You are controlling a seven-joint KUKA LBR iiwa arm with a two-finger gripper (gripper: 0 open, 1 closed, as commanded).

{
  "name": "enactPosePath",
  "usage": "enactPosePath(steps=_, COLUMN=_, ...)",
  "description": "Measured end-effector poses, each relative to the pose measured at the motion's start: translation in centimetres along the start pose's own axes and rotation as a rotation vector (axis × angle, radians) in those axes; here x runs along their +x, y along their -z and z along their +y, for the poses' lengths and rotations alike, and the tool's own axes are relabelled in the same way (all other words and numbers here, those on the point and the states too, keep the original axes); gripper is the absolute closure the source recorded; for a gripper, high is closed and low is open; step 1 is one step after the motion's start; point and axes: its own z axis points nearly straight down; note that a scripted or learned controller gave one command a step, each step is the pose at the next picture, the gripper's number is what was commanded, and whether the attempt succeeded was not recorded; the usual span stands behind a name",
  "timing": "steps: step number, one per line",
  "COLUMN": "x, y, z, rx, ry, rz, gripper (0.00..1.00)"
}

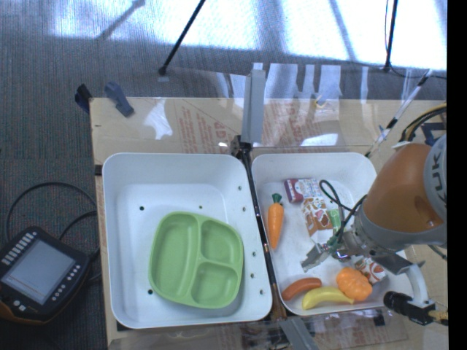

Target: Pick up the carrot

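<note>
The carrot (275,224) lies to the left of the claw (319,253) and slightly farther up the view, apart from it; it rests lengthwise along the left wall of the right bin (363,163), green top pointing away from the camera, orange tip toward it; nothing touches it. The claw hangs over the middle of that bin with its fingers angled down and leftward; whether they are apart or together cannot be told, and no item is seen between them.

Far left of the claw, off the bench, a control pendant (38,272) sits on the carpet; nearer, the left bin (131,173) holds a green divided tray (197,269). Just above the claw lie a dark red packet (299,189) and a white snack pouch (319,215); their printing is too small to read. Below the claw, along the near wall, lie a red sausage (300,288), a yellow banana (325,297) and, to its lower right, an orange round fruit (354,285).

The arm (405,199) enters from the right; its orange band bulks above the wrist, right of the claw, with a black cable looping up toward the pouch. Letters reading "UK" show at the arm's right edge, cut off; red print on the bench sheet beyond the bins is illegible.
</note>
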Motion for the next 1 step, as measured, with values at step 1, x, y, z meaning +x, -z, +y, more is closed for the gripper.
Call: enactPosePath(steps=1, x=2.89, y=6.33, z=0.55, rx=-0.001, ry=-0.033, rz=-0.001, gripper=0.0)
